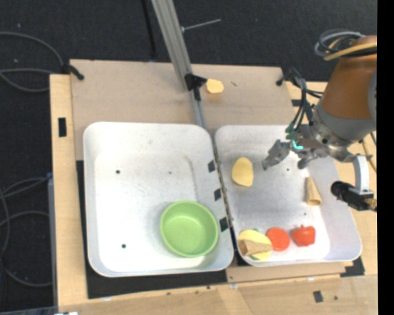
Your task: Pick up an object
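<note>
My gripper (287, 159) hangs over the upper middle of the right bin (328, 245), its two fingers spread open with nothing between them. A pale yellow, lemon-like object (242, 172) lies to its left, apart from the fingers. A tan cone-shaped piece (312, 191) lies below and to the right of the gripper. Along the bin's front edge sit a yellow and tan piece (255, 244), a red-orange tomato-like ball (278, 239) and a red pepper-like object (303, 235).
The left bin (118, 156) holds a green bowl (189, 228) near its front right corner. A small yellow object (215, 86) lies on the bench behind the bins, beside a slanted metal post (174, 38). A raised divider (218, 182) separates the bins.
</note>
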Available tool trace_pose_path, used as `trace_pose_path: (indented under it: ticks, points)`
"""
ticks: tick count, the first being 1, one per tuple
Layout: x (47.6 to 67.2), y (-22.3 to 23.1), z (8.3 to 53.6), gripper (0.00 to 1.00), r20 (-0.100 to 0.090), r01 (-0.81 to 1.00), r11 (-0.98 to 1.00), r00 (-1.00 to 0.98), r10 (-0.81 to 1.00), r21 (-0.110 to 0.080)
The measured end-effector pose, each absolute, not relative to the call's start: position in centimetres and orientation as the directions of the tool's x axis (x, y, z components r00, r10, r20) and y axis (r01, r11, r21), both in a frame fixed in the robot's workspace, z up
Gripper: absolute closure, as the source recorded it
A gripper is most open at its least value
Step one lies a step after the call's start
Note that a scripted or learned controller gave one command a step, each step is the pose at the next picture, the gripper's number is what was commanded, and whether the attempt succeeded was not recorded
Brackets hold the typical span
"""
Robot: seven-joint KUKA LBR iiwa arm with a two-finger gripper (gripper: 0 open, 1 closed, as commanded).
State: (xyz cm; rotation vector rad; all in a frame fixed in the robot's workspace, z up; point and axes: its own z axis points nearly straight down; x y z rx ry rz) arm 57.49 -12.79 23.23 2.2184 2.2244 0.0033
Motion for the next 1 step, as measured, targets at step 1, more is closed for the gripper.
trace_pose_path:
  ticks: [1]
  points:
    - [57.11,-13.05,16.92,0.00,-0.002,1.000,-0.001,0.001,1.000,-0.005]
